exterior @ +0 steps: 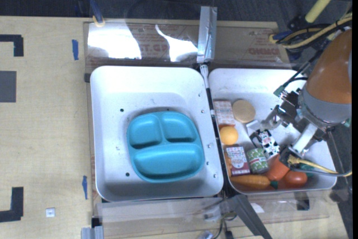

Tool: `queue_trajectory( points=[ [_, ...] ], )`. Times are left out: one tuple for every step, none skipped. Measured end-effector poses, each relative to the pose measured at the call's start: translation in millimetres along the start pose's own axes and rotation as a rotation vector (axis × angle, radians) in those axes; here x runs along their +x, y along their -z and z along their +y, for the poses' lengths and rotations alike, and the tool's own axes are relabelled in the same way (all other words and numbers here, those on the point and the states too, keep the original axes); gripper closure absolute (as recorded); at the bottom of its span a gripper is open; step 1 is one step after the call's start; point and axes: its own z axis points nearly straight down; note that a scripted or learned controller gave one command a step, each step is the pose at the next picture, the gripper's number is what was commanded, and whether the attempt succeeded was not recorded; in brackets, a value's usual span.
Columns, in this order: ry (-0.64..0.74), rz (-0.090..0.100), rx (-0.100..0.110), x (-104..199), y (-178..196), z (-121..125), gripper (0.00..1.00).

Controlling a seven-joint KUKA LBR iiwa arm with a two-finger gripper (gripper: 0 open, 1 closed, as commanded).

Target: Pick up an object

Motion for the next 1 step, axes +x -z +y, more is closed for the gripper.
queue_trajectory(
  points=[
    [-0.122, 0.002, -0.003, 83.6, -22.2, -26.2, 0.0]
  ],
)
